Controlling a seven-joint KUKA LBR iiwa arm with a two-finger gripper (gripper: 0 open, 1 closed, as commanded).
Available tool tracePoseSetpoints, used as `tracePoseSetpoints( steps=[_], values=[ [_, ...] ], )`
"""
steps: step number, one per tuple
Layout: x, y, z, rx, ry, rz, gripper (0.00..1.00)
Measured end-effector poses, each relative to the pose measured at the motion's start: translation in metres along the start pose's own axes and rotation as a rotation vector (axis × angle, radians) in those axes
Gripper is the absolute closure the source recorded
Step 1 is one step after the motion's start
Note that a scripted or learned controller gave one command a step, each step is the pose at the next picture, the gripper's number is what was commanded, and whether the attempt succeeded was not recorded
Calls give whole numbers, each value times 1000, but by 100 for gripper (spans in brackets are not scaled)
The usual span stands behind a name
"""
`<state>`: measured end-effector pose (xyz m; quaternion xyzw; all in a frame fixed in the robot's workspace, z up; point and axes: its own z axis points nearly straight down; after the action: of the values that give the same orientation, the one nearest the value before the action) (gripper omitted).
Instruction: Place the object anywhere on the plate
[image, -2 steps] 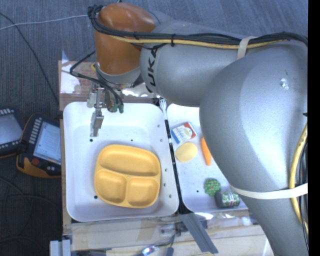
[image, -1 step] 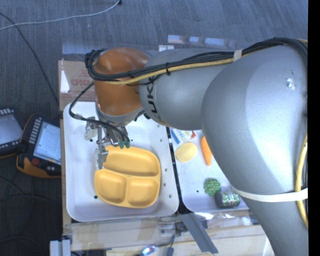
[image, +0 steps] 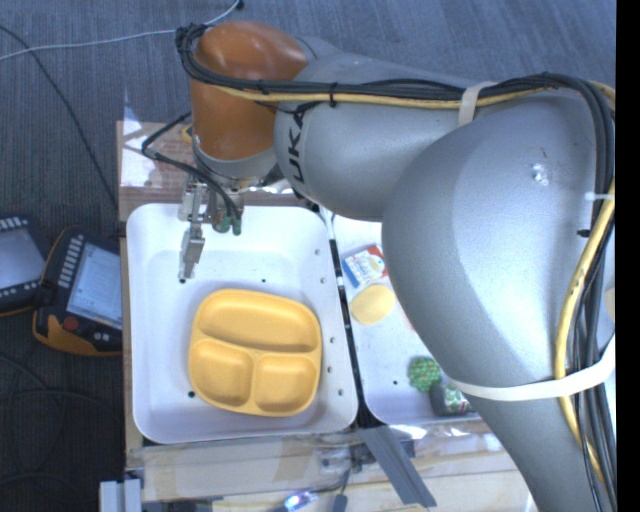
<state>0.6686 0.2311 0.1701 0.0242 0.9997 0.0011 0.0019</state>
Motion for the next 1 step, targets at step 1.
tracePoseSetpoints(
  steps=[1],
  values=[
    [92,-1,71,1,6,78,0]
  ],
)
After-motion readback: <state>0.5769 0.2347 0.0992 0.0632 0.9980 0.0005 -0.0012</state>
